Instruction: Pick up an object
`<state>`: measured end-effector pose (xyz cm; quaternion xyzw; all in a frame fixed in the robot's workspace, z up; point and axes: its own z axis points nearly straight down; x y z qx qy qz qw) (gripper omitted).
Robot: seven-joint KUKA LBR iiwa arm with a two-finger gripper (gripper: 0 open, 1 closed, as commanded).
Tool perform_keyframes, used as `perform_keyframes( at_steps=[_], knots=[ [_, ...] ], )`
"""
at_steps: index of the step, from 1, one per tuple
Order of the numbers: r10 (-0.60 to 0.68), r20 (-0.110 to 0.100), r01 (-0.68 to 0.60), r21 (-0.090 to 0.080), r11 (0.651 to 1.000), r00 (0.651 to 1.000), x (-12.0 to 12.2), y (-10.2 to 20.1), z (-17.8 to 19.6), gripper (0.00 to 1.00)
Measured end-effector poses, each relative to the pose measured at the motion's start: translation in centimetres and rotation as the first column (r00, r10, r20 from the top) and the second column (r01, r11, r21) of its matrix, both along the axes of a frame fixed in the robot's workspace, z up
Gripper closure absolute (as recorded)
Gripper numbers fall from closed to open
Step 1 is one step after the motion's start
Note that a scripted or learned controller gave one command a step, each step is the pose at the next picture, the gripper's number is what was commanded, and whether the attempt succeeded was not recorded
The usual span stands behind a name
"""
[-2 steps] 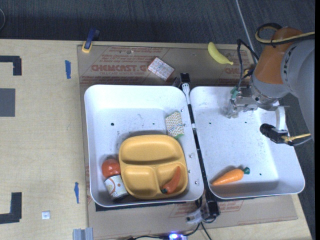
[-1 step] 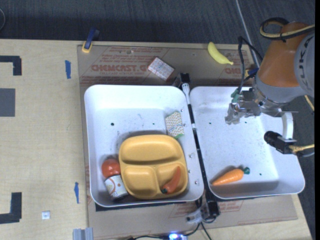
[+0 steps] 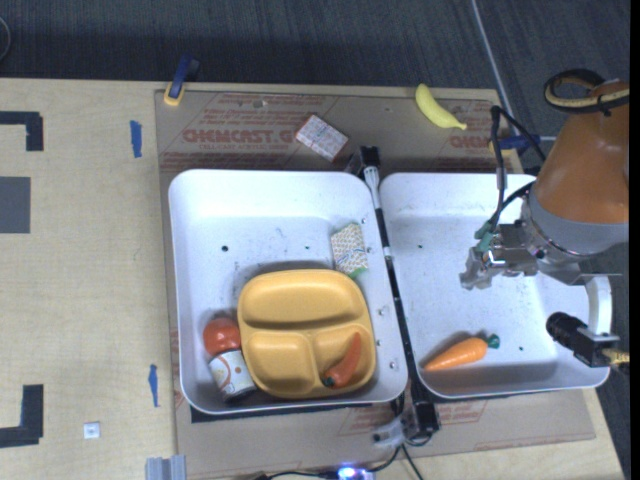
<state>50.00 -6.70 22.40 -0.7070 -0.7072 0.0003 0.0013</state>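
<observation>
Camera view, single entry: approach step of the pick, nothing yet lifted; the grey arm with orange band enters at right of frame, its two-finger gripper (image 3: 478, 268) hanging over the upper right part of the right shallow white bin (image 3: 420, 203), and whether the fingers are spread or closed I cannot tell. Likeliest target, by judgement: one orange plastic carrot with green top (image 3: 458, 354), lying on the floor of the right bin near its lower edge, below and slightly left of the gripper, well apart from it; the next move calls for travel toward lower frame and a descent over the carrot's body. Left shallow white bin (image 3: 200, 203): one yellow compartmented plastic tray (image 3: 300, 323), one red pepper-like piece (image 3: 345, 360) in its lower right compartment, one red-orange round toy (image 3: 221, 334) beside the tray, one small white can (image 3: 230, 372), one patterned packet (image 3: 349, 247). On the cardboard above the bins: one yellow banana (image 3: 438, 108), one small patterned box (image 3: 320, 136)
</observation>
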Motion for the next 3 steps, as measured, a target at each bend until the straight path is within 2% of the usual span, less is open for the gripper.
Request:
perform_keyframes(
  at_steps=[1,2,3],
  knots=[
    [0.001,0.001,-0.001,0.000,1.000,1.000,-2.0,4.1,-0.4,1.00],
    [-0.001,0.000,0.001,0.000,1.000,1.000,-2.1,1.7,-1.9,1.00],
    [-0.001,0.000,0.001,0.000,1.000,1.000,-2.1,1.7,-1.9,0.00]
  ],
)
